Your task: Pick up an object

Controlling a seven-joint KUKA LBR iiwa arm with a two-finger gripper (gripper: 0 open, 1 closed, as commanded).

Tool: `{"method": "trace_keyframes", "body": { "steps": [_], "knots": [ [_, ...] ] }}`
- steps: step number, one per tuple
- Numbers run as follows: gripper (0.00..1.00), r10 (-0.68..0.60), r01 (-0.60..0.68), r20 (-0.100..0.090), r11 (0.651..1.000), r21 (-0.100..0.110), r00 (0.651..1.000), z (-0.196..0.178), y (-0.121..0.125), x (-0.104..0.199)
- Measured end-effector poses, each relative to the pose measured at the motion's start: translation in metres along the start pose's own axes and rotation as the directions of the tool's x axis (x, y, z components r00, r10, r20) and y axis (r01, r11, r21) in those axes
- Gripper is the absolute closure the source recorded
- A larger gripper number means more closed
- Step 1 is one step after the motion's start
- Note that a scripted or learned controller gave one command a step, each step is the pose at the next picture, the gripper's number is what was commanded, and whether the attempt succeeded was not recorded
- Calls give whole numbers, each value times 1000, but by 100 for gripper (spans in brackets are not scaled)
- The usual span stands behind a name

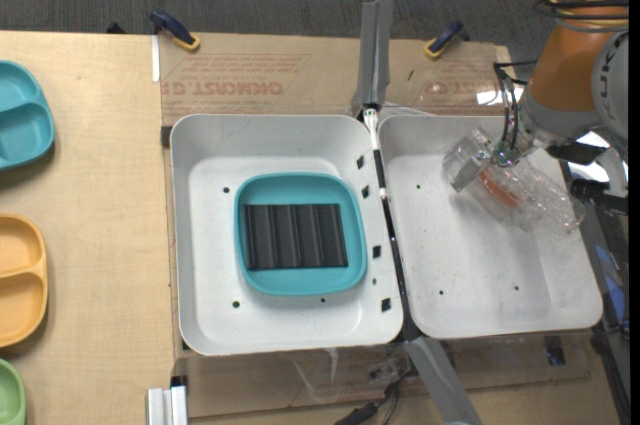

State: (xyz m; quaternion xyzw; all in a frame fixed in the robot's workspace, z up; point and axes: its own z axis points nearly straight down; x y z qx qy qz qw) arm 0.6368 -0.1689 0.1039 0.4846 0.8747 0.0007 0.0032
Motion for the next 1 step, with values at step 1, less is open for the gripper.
{"method": "trace_keyframes", "body": {
  "steps": [1],
  "knots": [
    [100, 97, -97, -3, 995, 5, 995, -73, 40, 34]
  ]
}}
